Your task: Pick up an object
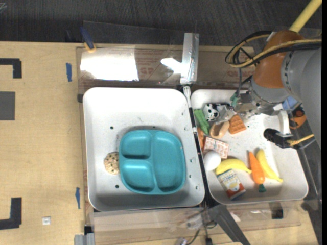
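**Gripper opening unreadable; tool low over the back of the right bin**

Gripper (245,105): can't tell how wide it is, the wrist hides the tips. Nothing visibly held.

Landmark = banana (232,166) in the right bin (299,188). The gripper sits well behind the banana, slightly to its right, close to the orange waffle-like piece (236,125) and the black-and-white toy (212,110).

Step, as I judge it: approach/descent for a pick, no grasp confirmed. The likely target is one of the back-row items, waffle piece or toy; can't say which.

Next move calls for:
- settling on a single item, since that cluster is packed tight
- closing around it without snagging a neighbour
- lifting straight up clear of the bin wall

Counts:
- white bins: 2, the left bin (97,137) being far left of the banana
- teal divided plate (152,161): 1, left of the banana, in the left bin
- cookie (111,163): 1, touching the plate's far-left edge
- banana-shaped yellow pieces: 2, the second one (269,168) right of the landmark
- carrot (256,168): 1, between the two yellow pieces
- white egg (211,161): 1, just left of the banana, touching or nearly
- small carton (232,182): 1, just in front of the banana
- pink box (216,146): 1, just behind the banana
- brown bread-like piece (220,129): 1, behind the pink box
- green piece (200,120): 1, back-left, by the bin wall
- waffle piece: 1
- toy: 1
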Robot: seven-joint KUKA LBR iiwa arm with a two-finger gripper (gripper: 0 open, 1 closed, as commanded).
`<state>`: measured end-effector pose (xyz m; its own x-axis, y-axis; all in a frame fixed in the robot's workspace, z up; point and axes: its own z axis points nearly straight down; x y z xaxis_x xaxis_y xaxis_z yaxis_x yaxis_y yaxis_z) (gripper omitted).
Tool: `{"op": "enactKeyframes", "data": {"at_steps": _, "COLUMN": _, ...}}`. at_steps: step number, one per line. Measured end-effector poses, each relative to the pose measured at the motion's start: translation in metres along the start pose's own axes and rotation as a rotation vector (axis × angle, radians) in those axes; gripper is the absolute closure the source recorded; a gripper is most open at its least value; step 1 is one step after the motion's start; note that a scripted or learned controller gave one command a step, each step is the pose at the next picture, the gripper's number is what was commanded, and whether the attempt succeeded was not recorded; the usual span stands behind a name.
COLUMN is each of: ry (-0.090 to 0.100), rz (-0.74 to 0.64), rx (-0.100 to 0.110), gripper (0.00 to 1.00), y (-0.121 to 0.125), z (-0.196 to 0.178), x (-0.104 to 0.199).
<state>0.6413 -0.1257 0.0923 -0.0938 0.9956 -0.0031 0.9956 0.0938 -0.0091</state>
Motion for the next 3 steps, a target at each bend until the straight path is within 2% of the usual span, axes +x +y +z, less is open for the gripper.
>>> {"op": "enactKeyframes", "data": {"at_steps": 1, "ry": 0.009, "rz": -0.002, "rx": -0.001, "gripper": 1.00, "y": 0.002, "z": -0.013, "x": 0.004}}
{"op": "enactKeyframes", "data": {"at_steps": 2, "ry": 0.009, "rz": -0.002, "rx": -0.003, "gripper": 0.00, "y": 0.003, "z": -0.013, "x": 0.005}}
{"op": "enactKeyframes", "data": {"at_steps": 3, "ry": -0.002, "rz": 0.012, "rx": -0.031, "gripper": 0.00, "y": -0.021, "z": -0.003, "x": 0.017}}
